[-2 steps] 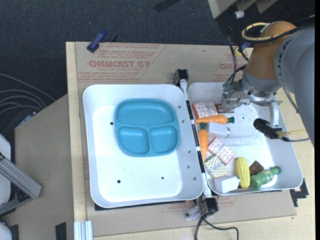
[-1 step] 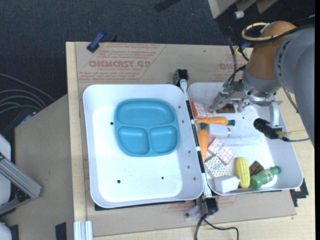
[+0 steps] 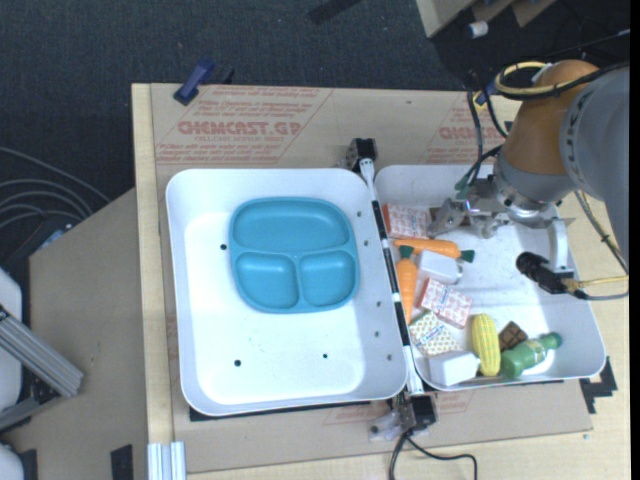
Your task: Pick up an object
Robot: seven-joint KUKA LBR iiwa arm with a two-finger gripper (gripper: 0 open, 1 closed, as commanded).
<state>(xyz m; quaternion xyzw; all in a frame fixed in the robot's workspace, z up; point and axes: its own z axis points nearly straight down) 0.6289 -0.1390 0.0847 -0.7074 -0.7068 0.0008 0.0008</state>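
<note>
No single object is set for this pick, so the choice lies among the small things heaped in the right-hand shallow white bin (image 3: 590, 320). Nearest the tool is a long orange plastic carrot (image 3: 428, 248) lying crosswise near the bin's left wall, with a second orange piece (image 3: 406, 280) standing on end just below it and a small white block (image 3: 440, 267) touching both. Further toward the near edge lie checkered red-and-white packets (image 3: 447, 303), a yellow plastic corn cob (image 3: 485, 342), a green plastic bottle (image 3: 527, 356) and a dark brown block (image 3: 512, 333), all packed close.

The two-finger gripper (image 3: 466, 214) hangs over the far part of this bin, just above and to the right of the carrot; whether it is wide or narrow I cannot tell, and nothing is seen held.

To do the step well, I judge the carrot the fairest target: come down with the jaws across its narrow width, not along its length, clear of the white block. The packed pile near the corn invites a double grab or a slip.

The left shallow white bin (image 3: 190, 268) bears a blue three-compartment plastic plate (image 3: 293, 251).
</note>
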